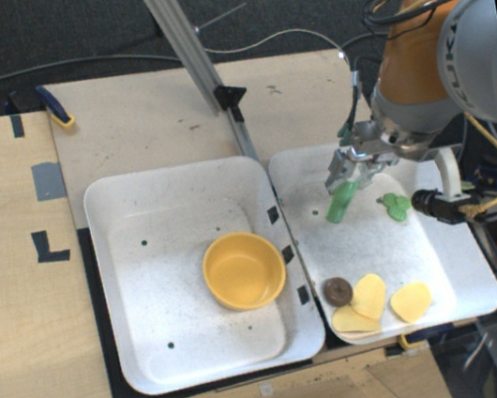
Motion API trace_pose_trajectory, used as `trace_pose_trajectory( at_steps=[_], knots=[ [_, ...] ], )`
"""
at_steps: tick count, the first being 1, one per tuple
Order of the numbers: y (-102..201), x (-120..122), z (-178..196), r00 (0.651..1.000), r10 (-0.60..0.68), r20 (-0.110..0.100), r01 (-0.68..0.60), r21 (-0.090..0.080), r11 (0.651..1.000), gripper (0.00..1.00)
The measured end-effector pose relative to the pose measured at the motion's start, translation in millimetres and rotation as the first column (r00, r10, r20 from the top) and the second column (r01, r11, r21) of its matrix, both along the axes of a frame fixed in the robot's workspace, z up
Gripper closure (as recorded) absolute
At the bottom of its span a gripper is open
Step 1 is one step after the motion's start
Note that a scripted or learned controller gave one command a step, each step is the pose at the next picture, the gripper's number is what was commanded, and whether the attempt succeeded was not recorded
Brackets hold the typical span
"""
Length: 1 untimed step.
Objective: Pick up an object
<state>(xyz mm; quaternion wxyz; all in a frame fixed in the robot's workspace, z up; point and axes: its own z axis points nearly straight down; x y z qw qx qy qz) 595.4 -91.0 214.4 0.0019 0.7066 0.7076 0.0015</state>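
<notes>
Yellow bowl in left bin. Right of bowl, right bin: brown disc, yellow pieces along near edge. Green stick up-right of bowl, long axis tilted, upper end toward tool. Tool fingers clamped on stick's upper end. Small green piece right of stick.

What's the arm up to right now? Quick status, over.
Gripper over right bin, shut on green piece. Second green piece beside it. Nothing blocking.
</notes>
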Motion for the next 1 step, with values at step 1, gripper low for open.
trace_pose_trajectory(
  at_steps=[1],
  knots=[
    [0.3,0.9,33.9,1.000,0.000,-0.002,0.000,0.000,1.000,1.00]
  ],
)
